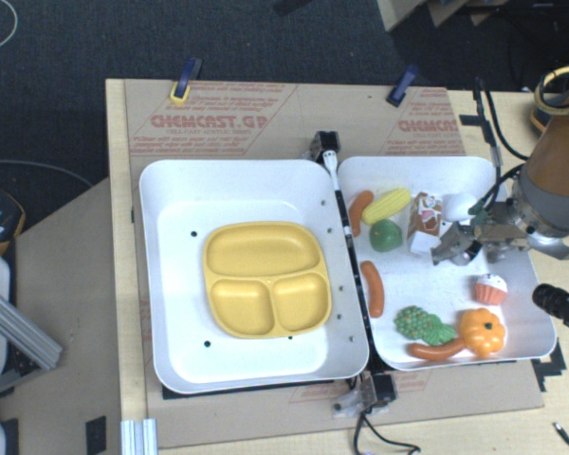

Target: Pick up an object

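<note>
The right bin (512, 254) holds several toy foods. A corn cob (386, 202), a green round fruit (386, 236) and a small sausage (360, 211) lie at its left. A printed carton (424, 214) stands near the middle, with a white piece (423, 244) just below it. A second sausage (372, 288), broccoli (423, 325), a long sausage (436, 352), an orange pumpkin (483, 332) and a cupcake (491, 290) fill the front. My gripper (455, 246) hangs low over the bin's middle, right of the white piece and above the cupcake. Nothing visible sits in it.
The left bin (171, 254) carries a yellow divided plate (266, 278). A black clamp (325, 145) sits between the bins at the back. The arm's orange band (559, 159) and cables rise at the right edge. Cardboard (266, 112) lies under both bins.
</note>
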You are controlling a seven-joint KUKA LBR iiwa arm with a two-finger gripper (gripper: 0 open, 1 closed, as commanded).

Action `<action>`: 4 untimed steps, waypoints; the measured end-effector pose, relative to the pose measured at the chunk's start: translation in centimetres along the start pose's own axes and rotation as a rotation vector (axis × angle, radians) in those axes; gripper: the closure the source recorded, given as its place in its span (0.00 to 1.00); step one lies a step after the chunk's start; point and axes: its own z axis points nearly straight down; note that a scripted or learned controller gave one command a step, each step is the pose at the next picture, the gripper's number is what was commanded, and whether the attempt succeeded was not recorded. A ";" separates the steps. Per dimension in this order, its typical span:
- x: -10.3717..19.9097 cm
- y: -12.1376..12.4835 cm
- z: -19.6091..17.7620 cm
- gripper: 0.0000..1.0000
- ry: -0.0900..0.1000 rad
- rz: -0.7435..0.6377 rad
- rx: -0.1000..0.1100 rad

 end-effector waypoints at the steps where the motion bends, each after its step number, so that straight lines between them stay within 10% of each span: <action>1: 0.0 0.2 -0.5 0.00 -0.002 -0.003 -0.010; 3: -0.1 -0.8 12.4 0.00 0.002 -0.002 -0.002; 4: -0.1 -0.8 12.5 0.00 0.000 -0.001 -0.010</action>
